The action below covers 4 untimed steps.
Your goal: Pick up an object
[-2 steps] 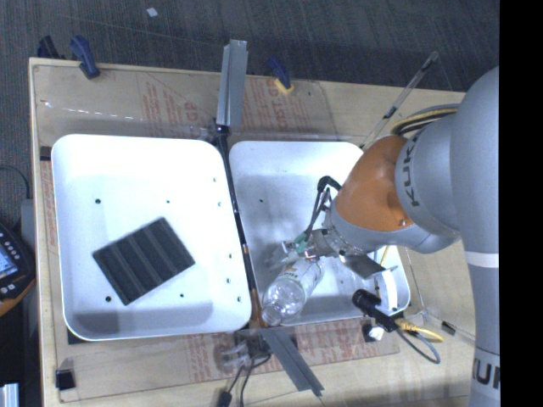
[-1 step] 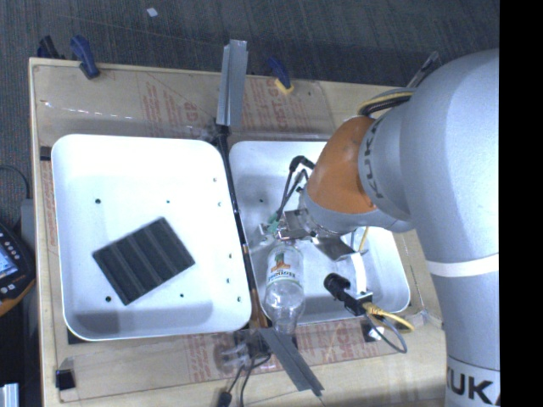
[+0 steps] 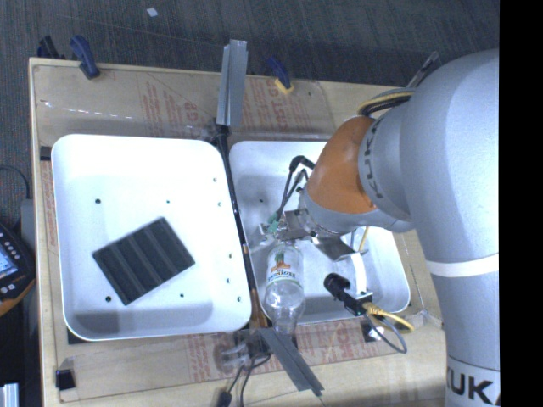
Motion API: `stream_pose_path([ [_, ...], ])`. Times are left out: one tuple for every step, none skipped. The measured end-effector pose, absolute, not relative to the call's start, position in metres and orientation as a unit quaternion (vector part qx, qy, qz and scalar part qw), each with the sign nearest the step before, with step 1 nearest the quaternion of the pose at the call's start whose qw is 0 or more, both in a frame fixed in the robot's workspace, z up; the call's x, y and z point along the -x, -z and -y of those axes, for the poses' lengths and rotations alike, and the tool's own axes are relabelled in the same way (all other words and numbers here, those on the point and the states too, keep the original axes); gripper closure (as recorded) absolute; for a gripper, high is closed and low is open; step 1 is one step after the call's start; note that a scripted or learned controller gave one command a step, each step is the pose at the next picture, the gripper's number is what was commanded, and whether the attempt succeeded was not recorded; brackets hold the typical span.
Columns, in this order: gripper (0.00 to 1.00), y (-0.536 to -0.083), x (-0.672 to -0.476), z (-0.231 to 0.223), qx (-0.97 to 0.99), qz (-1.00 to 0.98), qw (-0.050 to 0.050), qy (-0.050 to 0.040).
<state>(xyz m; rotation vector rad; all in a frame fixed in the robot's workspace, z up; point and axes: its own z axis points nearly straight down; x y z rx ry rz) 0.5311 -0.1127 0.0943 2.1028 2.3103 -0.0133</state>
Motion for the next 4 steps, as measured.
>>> stream_pose_path([
  [0.00,-0.114,-0.489,0.142,-0.693,-0.721,0.000,0.0001],
  [0.00,-0.149,-0.507,0.139,-0.701,-0.713,-0.001,0.0002],
  [0.00,-0.091,-0.505,0.132,-0.656,-0.755,-0.001,0.0002],
  [1.00,-0.101,-0.506,0.132,-0.654,-0.756,-0.001,-0.0001],
])
